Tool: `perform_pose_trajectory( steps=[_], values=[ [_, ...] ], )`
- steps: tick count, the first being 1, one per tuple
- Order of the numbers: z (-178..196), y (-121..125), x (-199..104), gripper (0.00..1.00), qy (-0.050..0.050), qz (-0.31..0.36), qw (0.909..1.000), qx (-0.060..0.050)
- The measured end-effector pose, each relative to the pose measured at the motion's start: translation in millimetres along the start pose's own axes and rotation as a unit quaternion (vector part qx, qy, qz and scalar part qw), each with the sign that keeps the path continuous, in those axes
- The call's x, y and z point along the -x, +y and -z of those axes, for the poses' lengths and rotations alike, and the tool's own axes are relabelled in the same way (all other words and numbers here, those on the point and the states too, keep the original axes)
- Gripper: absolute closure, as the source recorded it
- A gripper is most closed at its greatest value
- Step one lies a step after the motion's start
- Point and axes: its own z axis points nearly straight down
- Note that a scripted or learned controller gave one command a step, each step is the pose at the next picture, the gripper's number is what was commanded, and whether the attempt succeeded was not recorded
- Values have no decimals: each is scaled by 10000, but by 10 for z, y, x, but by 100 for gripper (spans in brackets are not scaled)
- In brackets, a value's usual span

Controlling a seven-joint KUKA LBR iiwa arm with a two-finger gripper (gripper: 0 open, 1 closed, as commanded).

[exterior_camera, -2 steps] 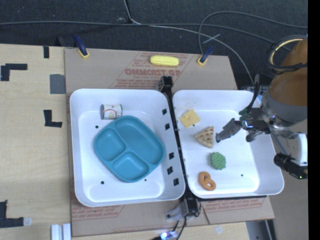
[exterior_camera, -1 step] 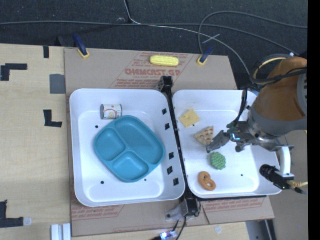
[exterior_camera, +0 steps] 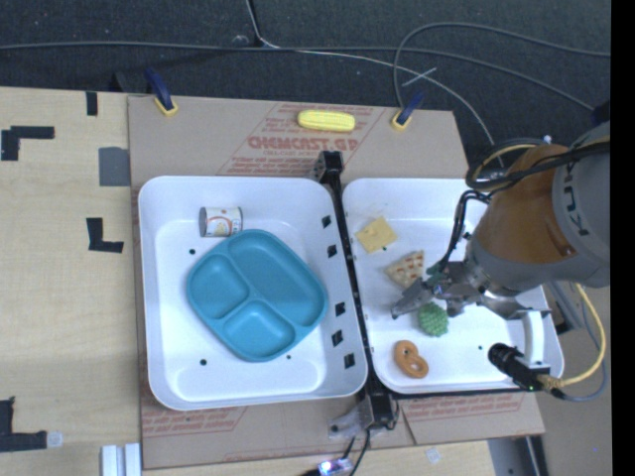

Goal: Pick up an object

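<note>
Green object [exterior_camera: 433, 320], small and knobbly, lay in the right bin [exterior_camera: 516, 370], touching or just under the tips of the gripper [exterior_camera: 425, 298]; I logged it as the likeliest target, since it was nearest the claw; it sat toward the near side of the claw, a little right of the tips; its outline was roughly round, so I could name no long axis; whether the claw was wide, narrow or already closed on it I could not tell, the tips being dark and blurred against the bin floor.

Grey arm [exterior_camera: 541, 231] with orange band reached in from the right and hung over the right bin's far-right part.

Neighbours in the same bin: a cracker-like piece [exterior_camera: 406, 267] just beyond the tips, close enough to be nudged, in my judgement; a yellow cheese-like slab [exterior_camera: 376, 235] further off toward the divider; a brown ring-shaped piece [exterior_camera: 410, 359] near the front wall, apart from the green object.

Left bin [exterior_camera: 159, 296] held a blue divided tray [exterior_camera: 256, 294] and a small can [exterior_camera: 220, 222] on its side; a corn cob [exterior_camera: 325, 121] lay on the cardboard behind the bins; none of these stood in the way.
</note>
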Motion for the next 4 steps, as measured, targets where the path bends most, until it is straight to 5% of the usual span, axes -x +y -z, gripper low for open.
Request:
perform_pose_trajectory(
  steps=[1, 2, 4],
  values=[
    [-493, 22, 27, 0, -43, -13, 10000, 76],
    [-349, 40, 40, 100, -53, -17, 9999, 108],
    [599, 77, 21, 100, -11, 3, 10000, 56]
  ],
)
